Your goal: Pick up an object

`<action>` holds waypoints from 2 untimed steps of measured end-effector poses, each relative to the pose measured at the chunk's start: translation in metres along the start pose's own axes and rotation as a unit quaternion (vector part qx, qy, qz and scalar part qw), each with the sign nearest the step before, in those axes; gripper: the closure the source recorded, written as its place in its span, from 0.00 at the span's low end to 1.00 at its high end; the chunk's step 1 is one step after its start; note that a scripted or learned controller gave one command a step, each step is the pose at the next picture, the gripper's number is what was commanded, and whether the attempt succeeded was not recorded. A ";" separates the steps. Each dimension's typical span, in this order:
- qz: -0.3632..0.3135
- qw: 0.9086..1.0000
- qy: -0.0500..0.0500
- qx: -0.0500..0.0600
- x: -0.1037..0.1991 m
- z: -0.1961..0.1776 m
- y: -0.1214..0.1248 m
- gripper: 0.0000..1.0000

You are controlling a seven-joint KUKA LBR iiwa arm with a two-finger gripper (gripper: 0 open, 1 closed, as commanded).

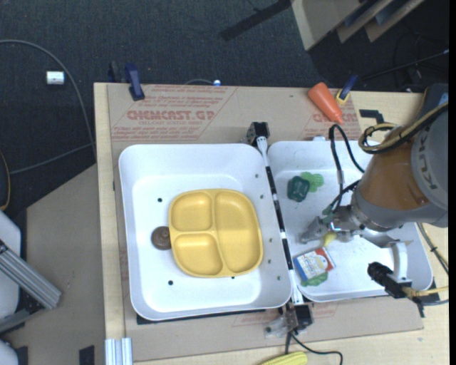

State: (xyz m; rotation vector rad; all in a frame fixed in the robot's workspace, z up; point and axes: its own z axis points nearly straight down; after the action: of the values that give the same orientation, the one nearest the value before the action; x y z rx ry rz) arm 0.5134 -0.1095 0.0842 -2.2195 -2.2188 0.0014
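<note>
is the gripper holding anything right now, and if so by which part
Nothing shows between its fingers. The gripper hovers low in the right bin, just above the small packet, with the green toy lying apart.

Grey arm with orange band reaching in from right, hand [318, 229] lowered, pointing left

A dark carpeted floor [64, 43] is seen around the bench, with a thin grey cable [71, 78] curved across it toward a small white plug [55, 77]. The bench is topped by a pale brown board [178, 114] printed with red lettering (partly hidden by what stands on it). At the upper right, the corner of light wooden furniture [356, 21] is shown. An aluminium rail [28, 274] is laid at the lower left.
</note>
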 end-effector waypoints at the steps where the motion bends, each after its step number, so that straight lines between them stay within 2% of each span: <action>1: 0.001 1.000 0.000 -0.001 0.000 -0.010 0.000 1.00; 2: 0.001 1.000 0.000 -0.001 0.000 -0.010 0.000 0.00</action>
State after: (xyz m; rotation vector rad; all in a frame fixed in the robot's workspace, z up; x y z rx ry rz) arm 0.5138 -0.1093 0.0940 -2.2220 -2.2183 -0.0006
